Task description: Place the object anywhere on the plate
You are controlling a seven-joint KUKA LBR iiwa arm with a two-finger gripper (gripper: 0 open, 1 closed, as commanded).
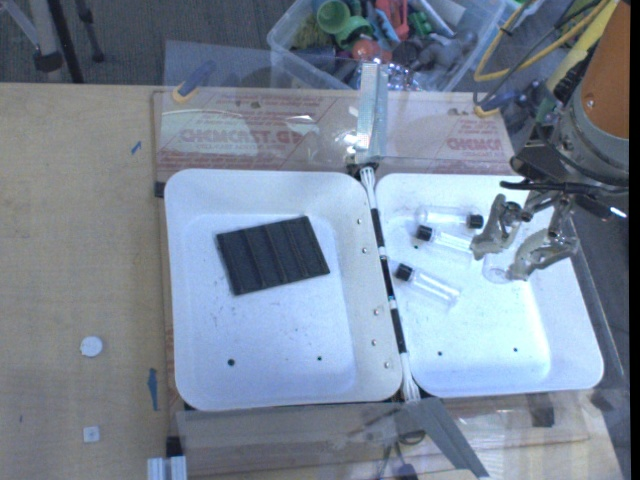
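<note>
On the counter (70,218) the two white bins lie side by side. In the left bin (190,368) I see the dark ribbed plate (272,254), flat and a little turned. In the right bin (570,358) lie clear vials with black caps: one (425,282) near the divider, two others (447,227) further back. My claw (520,240) hovers over the right bin's right part with fingers spread apart, holding nothing. Behind the bins stands a clear box of coloured toys (390,13)

Tan wooden bench (70,228), grey carpet floor (200,8) behind, clear tub of colourful toys (390,18), yellow cables (540,18).
</note>
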